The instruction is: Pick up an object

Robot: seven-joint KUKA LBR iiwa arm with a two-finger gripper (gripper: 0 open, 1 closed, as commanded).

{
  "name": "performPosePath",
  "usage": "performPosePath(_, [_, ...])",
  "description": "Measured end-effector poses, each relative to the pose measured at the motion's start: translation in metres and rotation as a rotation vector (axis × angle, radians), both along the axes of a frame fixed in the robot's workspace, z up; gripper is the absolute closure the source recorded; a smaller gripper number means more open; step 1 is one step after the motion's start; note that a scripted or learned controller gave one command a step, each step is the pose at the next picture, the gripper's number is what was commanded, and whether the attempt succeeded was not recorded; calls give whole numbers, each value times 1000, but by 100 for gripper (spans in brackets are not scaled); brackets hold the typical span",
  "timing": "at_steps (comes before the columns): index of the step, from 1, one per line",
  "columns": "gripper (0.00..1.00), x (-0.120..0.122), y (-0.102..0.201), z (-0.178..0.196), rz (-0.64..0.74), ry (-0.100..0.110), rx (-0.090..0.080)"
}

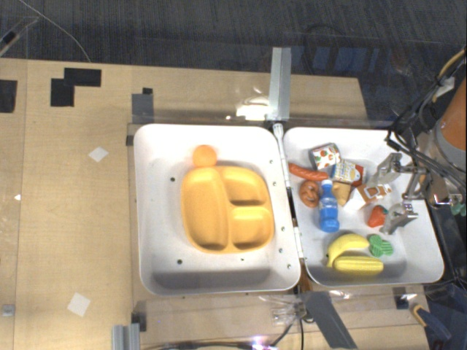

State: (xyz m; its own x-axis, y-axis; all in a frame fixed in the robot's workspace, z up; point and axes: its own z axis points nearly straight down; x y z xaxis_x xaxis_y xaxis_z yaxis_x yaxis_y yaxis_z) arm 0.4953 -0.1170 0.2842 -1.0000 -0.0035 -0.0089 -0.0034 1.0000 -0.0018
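My gripper (387,200) hangs over the right side of the right bin (430,268), fingers spread wide and open. One fingertip (382,172) is toward the back, the other (392,226) toward the front. Between and just left of them lie a small orange-and-white box (375,192) and a red strawberry-like piece (376,216); neither is gripped. Further left are a blue bottle (329,209), a red sausage (308,172), a brown ring (310,192) and two small cartons (325,155) (346,171). A yellow banana (349,246) lies at the front.
A yellow bar (357,266) and a green leafy toy (380,246) lie by the banana. The left bin (157,268) holds a yellow divided tray (211,210) with an orange ball (205,154) behind it. A metal post (280,86) stands behind the bins. Cables run at the right.
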Motion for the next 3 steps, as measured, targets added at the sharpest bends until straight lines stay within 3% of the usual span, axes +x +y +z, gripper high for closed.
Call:
performPosePath(1, [0, 82, -36, -102, -306, 5, 3])
performPosePath(2, [0, 148, -51, -179, -267, -19, 2])
performPosePath(3, [0, 150, -68, -183, -521, -21, 8])
